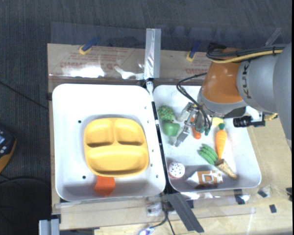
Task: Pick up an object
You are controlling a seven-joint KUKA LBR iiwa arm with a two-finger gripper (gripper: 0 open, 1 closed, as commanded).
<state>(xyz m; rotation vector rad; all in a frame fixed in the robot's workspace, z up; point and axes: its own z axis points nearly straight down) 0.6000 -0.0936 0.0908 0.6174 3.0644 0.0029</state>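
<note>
Two shallow white plastic bins are seen side by side on the tabletop [63, 62], which is covered with brown board.

The left bin [68, 102] is occupied by a yellow plastic divided plate [116, 146] lying flat near its middle. A small orange flat piece [105, 184] is seen just beside the plate's near edge.

The right bin [245, 151] is reached into by the grey arm with its orange band [225, 82], and the gripper [186, 129] is positioned low over the bin's upper-left part. Its metal fingers [181, 137] are seen slightly apart, and nothing is seen clamped between them.

Just beside the gripper, toward the bin's left wall, a green toy vegetable with a bumpy broccoli-like top [167, 120] is found. An orange toy carrot [220, 140] lies lengthwise to the gripper's right, and a green pea pod toy [208, 153] lies just below it. Along the near wall, a small white round object with red dots [176, 170], a brown-and-white labelled carton [208, 177] and a tan stick-shaped item [226, 168] are placed.
</note>
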